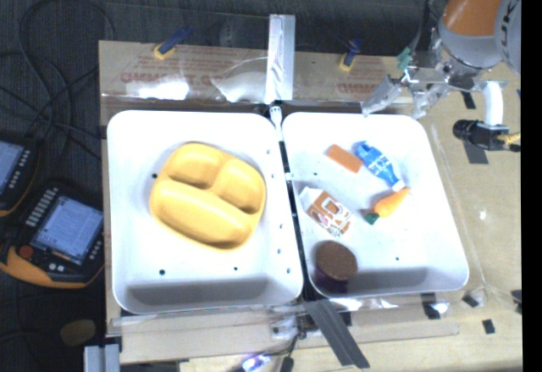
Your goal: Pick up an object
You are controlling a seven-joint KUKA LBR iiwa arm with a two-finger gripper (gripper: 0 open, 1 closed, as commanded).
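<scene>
Arm at upper right, gripper angled down-left

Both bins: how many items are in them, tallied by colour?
Yellow: 1, the bread-shaped piece in the left bin
Orange: 2, block and carrot
Blue: 1, packet
Orange-and-white: 1, carton
Brown: 1, puck
Total: 6
</scene>
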